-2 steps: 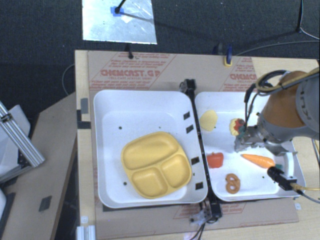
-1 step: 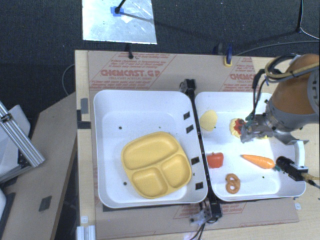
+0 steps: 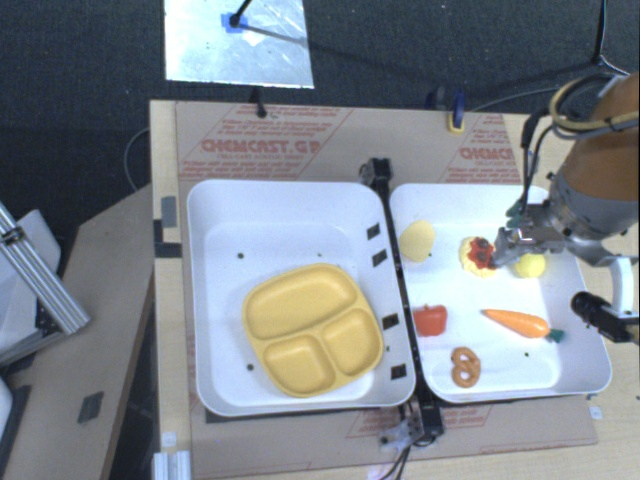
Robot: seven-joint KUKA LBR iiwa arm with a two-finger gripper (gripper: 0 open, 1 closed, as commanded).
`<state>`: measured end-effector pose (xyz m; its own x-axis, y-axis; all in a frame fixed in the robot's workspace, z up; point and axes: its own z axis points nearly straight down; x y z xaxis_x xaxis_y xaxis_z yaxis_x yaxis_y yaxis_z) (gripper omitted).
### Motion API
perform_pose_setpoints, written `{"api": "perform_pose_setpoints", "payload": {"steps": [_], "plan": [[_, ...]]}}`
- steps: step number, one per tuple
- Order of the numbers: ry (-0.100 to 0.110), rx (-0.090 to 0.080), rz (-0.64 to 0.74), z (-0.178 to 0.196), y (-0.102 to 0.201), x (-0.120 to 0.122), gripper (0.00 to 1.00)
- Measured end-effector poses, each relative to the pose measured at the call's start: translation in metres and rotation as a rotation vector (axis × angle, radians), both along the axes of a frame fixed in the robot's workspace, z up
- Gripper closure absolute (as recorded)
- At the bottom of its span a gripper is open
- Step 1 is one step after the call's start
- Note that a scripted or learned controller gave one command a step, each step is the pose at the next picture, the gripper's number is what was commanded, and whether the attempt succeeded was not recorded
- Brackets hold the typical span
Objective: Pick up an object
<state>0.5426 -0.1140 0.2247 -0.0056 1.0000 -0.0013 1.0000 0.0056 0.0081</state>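
Reaching into the right bin (image 3: 590, 363), the gripper (image 3: 512, 246) is hovering beside a red-and-yellow toy (image 3: 478, 255), approach seemingly underway; grip state unclear, so centring over 1 item comes next

A yellow three-compartment tray (image 3: 312, 340) lies in the left white bin (image 3: 215, 268). A silvery sheet (image 3: 238, 30) lies on the dark floor, upper left.

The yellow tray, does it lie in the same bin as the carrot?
No, the yellow tray lies in the left bin, while the carrot lies in the right bin.
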Motion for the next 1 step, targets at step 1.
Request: {"api": "perform_pose_setpoints", "payload": {"steps": [1], "plan": [[0.000,0.000,0.000,0.0543,-0.0002,0.0018,1.00]]}}
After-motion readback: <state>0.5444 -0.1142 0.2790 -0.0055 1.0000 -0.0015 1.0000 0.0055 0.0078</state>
